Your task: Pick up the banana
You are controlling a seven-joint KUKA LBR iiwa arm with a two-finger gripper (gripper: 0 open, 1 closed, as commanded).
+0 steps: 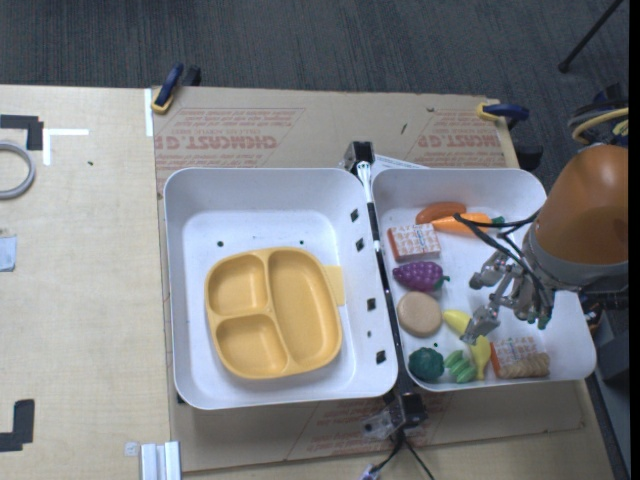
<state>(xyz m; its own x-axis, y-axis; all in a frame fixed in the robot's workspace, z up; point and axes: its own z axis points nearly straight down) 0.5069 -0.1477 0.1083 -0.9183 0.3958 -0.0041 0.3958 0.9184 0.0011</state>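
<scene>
The tool point(490, 303), fingers spread apart, hangs above one banana point(479, 351) among nine toy foods.

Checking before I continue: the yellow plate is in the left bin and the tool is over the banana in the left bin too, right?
Not quite. The camera view shows the plate in the left bin, but the tool and the banana are in the right bin.

Banana point(481, 354): small, yellow, toy-like, lying in right bin point(560, 363) near its front edge. Runs roughly upright in the view w/ slight tilt. Sits between green veg point(460, 367) on its left and a red-and-white packet point(520, 358) on its right, touching or nearly so. Top end partly hidden by the hand point(487, 321).
</scene>
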